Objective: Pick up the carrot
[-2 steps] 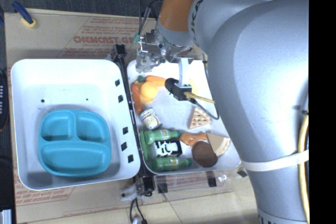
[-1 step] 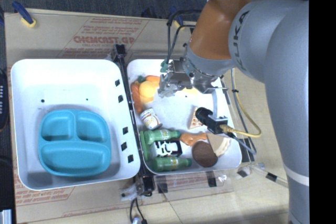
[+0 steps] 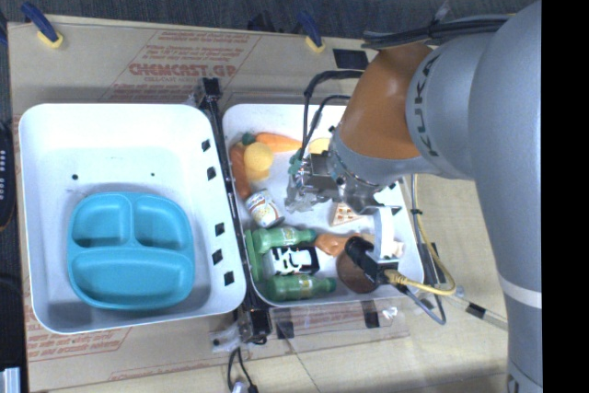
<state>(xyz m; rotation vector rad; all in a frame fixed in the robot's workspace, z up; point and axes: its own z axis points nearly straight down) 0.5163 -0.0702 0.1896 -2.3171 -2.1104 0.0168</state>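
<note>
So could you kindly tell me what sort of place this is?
Probably a robotics lab's picking bench: a grey KUKA arm with an orange band reaches over two shallow white bins, one holding toy food like an orange carrot.

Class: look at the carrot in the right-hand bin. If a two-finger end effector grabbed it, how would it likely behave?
The carrot looks like smooth moulded plastic, so probably stiff, light and somewhat slippery. Its tapered, rounded form may roll or squirt sideways. It lies against a yellow fruit, which might get nudged.

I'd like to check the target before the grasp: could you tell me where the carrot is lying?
The carrot lies at the far end of the right bin, just behind the lemon.
</note>
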